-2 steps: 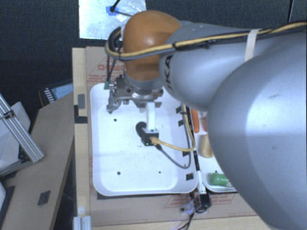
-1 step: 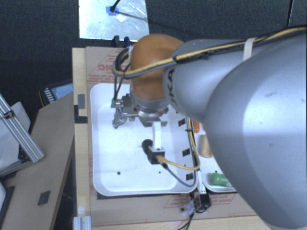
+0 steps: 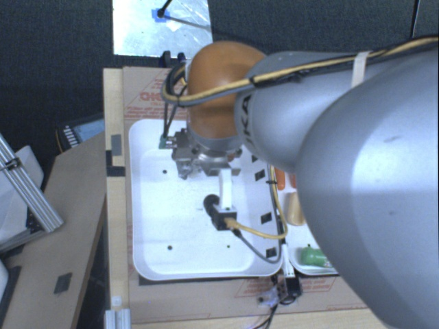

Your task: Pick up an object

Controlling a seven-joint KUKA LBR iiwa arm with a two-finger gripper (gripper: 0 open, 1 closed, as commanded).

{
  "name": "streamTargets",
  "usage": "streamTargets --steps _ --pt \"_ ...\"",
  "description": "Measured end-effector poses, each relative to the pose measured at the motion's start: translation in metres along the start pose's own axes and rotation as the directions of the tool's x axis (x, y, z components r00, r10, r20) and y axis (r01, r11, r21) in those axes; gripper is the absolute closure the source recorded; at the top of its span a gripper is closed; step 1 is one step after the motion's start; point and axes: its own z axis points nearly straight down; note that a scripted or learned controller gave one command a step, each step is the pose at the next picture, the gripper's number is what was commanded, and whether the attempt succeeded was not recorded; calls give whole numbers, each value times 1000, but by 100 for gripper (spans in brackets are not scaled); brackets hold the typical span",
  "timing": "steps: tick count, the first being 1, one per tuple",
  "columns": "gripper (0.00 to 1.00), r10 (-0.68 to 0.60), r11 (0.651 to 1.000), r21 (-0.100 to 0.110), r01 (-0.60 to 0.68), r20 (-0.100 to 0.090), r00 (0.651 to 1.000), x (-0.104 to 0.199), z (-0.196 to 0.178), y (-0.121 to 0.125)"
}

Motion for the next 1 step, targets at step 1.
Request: streamTargets --steps 1 --pt "100 -6 1000 -14 6 -5 1000 21 -130 9"
